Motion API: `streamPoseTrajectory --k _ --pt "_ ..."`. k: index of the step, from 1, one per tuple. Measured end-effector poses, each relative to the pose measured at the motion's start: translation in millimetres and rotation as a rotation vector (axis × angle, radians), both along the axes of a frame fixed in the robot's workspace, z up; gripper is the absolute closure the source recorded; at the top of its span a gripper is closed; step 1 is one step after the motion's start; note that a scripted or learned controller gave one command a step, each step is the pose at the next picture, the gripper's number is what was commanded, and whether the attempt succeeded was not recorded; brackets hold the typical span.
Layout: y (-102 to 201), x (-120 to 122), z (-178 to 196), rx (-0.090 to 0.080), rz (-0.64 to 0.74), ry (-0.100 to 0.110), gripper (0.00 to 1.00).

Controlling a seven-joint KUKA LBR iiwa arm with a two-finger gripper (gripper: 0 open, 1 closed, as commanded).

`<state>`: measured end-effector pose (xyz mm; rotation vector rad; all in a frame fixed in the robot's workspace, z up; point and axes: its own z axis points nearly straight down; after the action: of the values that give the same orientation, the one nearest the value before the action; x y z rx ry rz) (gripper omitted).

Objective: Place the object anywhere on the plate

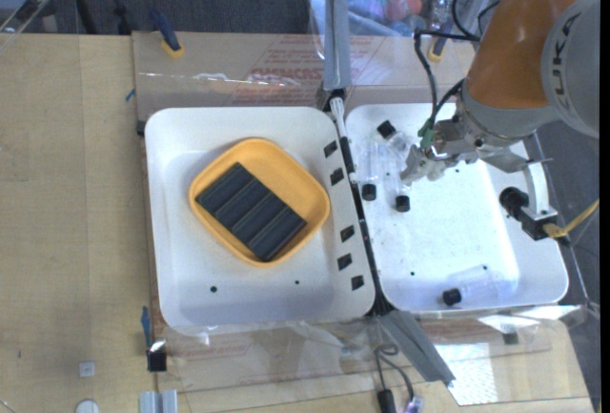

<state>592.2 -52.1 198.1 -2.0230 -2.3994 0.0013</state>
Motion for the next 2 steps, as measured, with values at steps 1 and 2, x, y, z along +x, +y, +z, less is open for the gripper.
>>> streamPoseTrajectory --k 1,2 --pt "14 -2 -14 0.000 0.073 0.000 1.00" --pt "45 -10 -14 0.000 0.143 0.000 1.00"
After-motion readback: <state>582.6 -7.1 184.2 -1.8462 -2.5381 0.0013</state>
